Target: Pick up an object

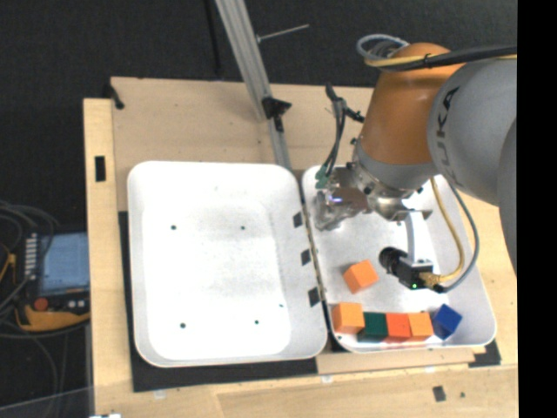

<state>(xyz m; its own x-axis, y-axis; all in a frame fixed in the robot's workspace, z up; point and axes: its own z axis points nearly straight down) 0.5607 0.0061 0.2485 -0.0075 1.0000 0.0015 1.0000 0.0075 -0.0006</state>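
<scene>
My gripper hangs over the upper left part of the right bin, below the orange wrist band. An orange block lies tilted in the bin's middle, a short way below and right of the gripper. Along the bin's front wall sits a row of blocks: orange, green, red-orange, orange and blue. I see nothing held at the gripper.
The left bin lies beside the right one, with a narrow divider between them. A slanted metal rail rises behind the bins. A black connector with a cable hangs from the wrist just right of the loose orange block.
</scene>
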